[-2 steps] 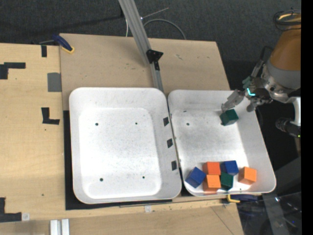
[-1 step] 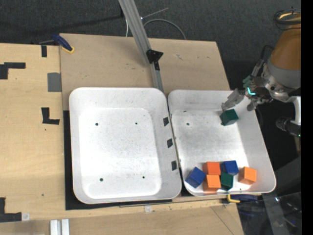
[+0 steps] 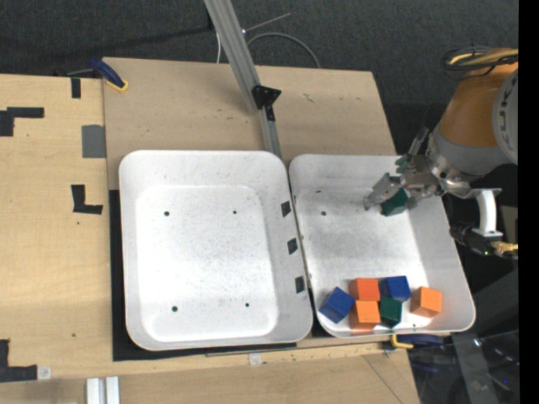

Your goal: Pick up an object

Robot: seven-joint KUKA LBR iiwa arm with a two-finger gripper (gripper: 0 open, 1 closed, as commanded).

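Two white bins sit side by side on the bench (image 3: 50, 225). The pincer (image 3: 389, 197) hangs over the right bin (image 3: 354, 251), near its far right corner, clamped on a small green block (image 3: 394, 205) that shows between the fingers. Six more blocks cluster along that bin's near edge, well apart from the pincer: blue block (image 3: 337, 303), orange block (image 3: 365, 289), second blue block (image 3: 396, 287), second orange block (image 3: 365, 312), dark green block (image 3: 390, 310), third orange block (image 3: 427, 300). Left bin (image 3: 202, 251) lies beside it.
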